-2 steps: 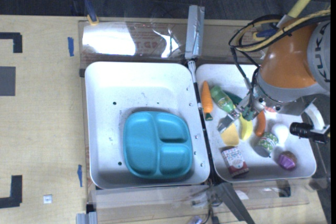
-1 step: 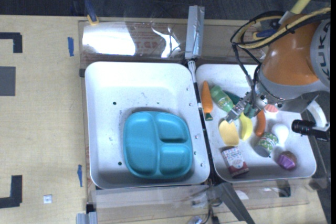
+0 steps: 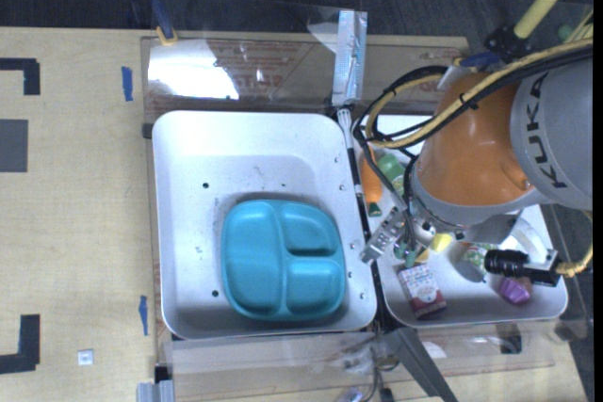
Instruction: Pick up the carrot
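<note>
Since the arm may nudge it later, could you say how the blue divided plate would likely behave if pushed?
The blue divided plate looks moulded and rigid, so it probably slides whole rather than flexing. It lies flat and low in the left bin, so tipping seems unlikely. Its glossy surface may be slippery.

Carrot: orange sliver visible at right bin's left edge, mostly hidden under arm; pose unclear.

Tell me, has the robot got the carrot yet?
Done: the arm has reached down over the right bin. In hand: I can't see anything held; the arm's orange band hides most of that bin. An orange thing at the bin's left edge may be the carrot, lying low. Left: gripping it and lifting it. The blue tray sits in the left bin.
</note>
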`<action>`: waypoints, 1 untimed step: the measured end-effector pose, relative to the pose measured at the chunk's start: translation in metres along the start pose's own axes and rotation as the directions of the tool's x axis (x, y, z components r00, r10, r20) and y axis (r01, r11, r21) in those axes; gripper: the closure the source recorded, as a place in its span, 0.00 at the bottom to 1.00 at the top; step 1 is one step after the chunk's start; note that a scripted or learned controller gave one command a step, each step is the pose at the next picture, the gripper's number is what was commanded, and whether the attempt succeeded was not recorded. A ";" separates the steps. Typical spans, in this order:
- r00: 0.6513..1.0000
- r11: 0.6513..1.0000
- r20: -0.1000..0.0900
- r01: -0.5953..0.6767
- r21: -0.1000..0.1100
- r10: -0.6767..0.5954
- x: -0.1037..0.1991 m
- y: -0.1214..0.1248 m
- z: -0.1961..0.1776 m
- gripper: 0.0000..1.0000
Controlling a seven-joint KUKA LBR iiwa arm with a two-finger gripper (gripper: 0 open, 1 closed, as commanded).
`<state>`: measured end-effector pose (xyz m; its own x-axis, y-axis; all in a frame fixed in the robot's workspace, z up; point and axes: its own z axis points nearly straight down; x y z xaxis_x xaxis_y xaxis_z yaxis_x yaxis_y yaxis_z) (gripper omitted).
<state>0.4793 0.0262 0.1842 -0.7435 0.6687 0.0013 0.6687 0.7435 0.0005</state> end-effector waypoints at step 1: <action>0.996 0.996 0.011 0.084 -0.003 -0.084 -0.064 -0.057 -0.085 1.00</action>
